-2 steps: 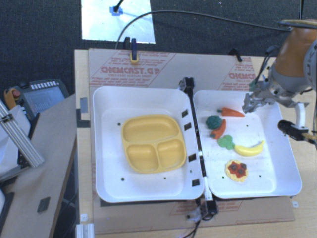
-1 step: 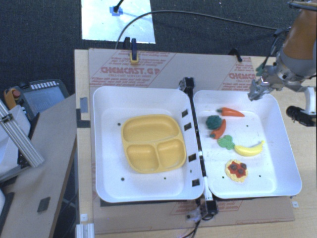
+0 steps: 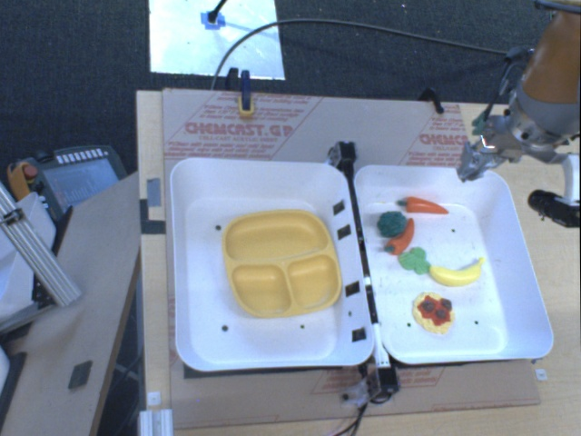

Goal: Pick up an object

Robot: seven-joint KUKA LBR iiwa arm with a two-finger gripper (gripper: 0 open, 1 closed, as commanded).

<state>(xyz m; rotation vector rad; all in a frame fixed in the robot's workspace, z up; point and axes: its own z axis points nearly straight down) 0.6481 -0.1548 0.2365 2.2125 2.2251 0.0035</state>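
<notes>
Our claw (image 3: 472, 166), its opening impossible to tell, hovers at one o'clock of the banana (image 3: 457, 273), which we judge light, stiff, slippery, best pinched mid-curve.

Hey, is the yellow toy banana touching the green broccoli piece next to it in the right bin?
Touching, it seems: in the camera view the yellow toy banana's left tip meets the lower green broccoli piece with no white bin floor between them.

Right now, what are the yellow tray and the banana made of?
The yellow three-compartment tray looks like moulded plastic: one even colour, rounded edges, a dull sheen. The small yellow toy banana seems plastic or rubber too, smooth and evenly coloured, though it is too small to be sure.
</notes>
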